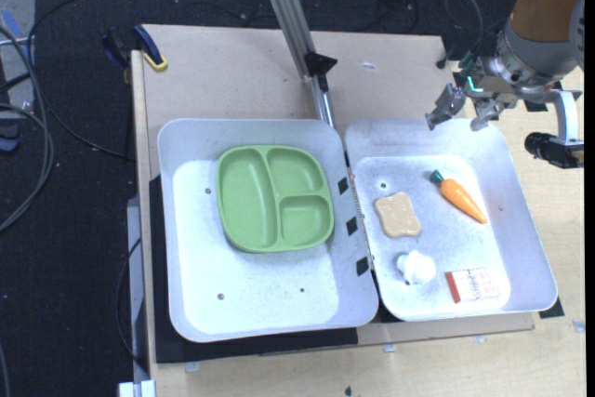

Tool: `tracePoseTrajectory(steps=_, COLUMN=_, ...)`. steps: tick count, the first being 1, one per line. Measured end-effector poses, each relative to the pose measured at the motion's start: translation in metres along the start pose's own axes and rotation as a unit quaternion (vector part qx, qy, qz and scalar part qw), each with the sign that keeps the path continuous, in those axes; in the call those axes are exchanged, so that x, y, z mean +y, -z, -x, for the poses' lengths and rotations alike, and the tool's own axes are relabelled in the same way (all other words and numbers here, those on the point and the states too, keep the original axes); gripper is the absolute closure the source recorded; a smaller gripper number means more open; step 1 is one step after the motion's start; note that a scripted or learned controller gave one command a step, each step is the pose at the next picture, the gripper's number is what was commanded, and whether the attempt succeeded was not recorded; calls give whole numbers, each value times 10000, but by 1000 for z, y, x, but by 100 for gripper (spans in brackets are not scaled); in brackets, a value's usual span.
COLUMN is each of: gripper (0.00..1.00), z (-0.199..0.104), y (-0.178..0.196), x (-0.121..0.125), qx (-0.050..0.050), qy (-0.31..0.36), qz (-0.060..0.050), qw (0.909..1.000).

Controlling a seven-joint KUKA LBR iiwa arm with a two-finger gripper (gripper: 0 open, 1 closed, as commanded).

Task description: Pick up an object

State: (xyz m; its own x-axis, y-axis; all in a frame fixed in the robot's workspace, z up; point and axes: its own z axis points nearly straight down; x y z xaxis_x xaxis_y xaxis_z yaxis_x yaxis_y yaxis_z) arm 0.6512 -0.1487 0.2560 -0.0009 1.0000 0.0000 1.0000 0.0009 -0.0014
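In the right bin (521, 228) lie an orange carrot (460, 197), a tan slice of toast (398, 216), a small white object (417, 268) and a red and white box (476, 284). My gripper (463, 111) hangs over the bin's far rim, above and beyond the carrot. Its two fingers stand apart with nothing between them. The left bin (186, 293) holds a green divided plate (275, 198).
A slanted metal pole (290, 5) crosses the bench behind the bins, ending at a clamp by the gap between them. Bare tan bench surface (232, 74) lies behind the left bin. Cables run across the dark floor (65, 153) on the left.
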Motion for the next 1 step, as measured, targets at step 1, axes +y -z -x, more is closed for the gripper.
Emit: tracePoseTrajectory(steps=1, gripper=0, z=0, y=1, x=0, qx=-1, qy=1, qz=9, qw=10000)
